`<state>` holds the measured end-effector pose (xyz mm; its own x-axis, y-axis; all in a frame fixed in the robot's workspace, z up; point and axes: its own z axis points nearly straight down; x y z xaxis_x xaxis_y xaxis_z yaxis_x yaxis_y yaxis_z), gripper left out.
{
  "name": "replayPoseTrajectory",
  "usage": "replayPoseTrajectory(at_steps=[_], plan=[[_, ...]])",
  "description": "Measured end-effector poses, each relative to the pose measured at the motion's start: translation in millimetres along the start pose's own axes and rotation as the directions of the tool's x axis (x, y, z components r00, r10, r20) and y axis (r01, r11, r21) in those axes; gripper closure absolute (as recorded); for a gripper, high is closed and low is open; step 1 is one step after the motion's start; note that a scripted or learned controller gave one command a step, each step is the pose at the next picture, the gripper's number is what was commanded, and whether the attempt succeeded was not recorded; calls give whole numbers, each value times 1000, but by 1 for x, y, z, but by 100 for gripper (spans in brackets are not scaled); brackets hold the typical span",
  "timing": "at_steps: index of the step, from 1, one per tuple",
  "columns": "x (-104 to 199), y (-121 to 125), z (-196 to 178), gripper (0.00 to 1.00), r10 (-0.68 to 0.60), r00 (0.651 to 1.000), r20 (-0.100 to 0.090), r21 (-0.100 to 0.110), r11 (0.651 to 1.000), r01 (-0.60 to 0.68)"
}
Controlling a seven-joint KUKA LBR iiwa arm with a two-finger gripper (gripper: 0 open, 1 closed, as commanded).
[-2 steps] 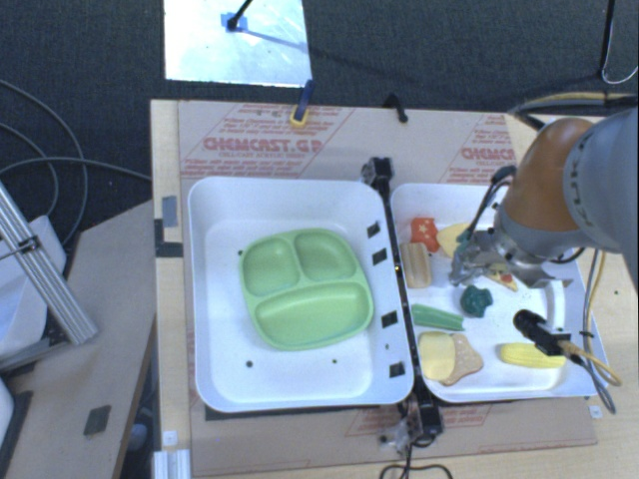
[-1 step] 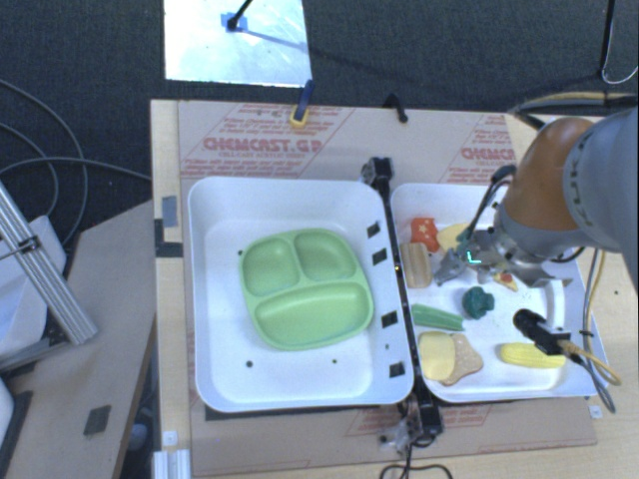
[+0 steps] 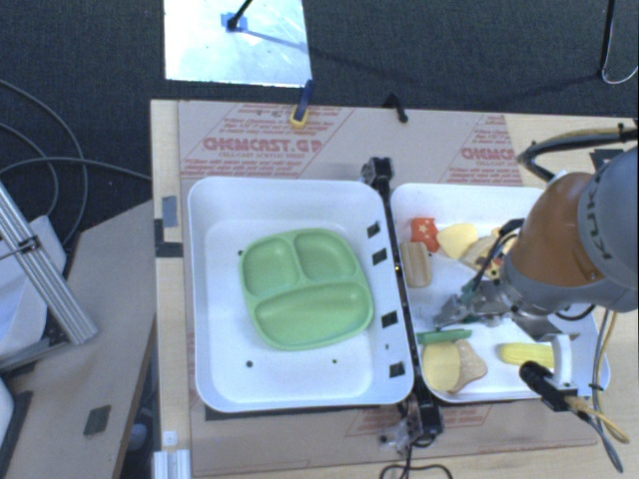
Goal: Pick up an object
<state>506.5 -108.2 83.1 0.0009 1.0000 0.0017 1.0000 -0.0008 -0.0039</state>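
Note:
The right bin [image 3: 469,196] holds several toy food pieces. A red piece [image 3: 424,232] and a pale yellow piece [image 3: 458,239] lie near its far left. A tan block [image 3: 415,264] lies by the left wall. A green stick [image 3: 444,336] sits above a yellow-and-tan round piece [image 3: 444,365] at the front left. A yellow piece [image 3: 526,353] rests at the front right. My gripper [image 3: 455,313] hangs low over the bin's left middle, just above the green stick and to the right of the tan block. Nothing shows in its grasp.
The left bin [image 3: 220,267] holds a green divided plate [image 3: 305,287]. A black clamp rail [image 3: 391,267] runs between the two bins. My arm's orange band [image 3: 554,233] covers the right bin's middle and right. Cardboard lies under both bins.

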Motion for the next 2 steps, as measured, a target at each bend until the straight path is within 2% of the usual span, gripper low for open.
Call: replayPoseTrajectory(at_steps=[1, 2], plan=[[0, 4, -12, 100, -2, 1000, 2, -7, 1000, 2], [37, 81, -108, 100, -12, 1000, 3, -19, 1000, 12]])
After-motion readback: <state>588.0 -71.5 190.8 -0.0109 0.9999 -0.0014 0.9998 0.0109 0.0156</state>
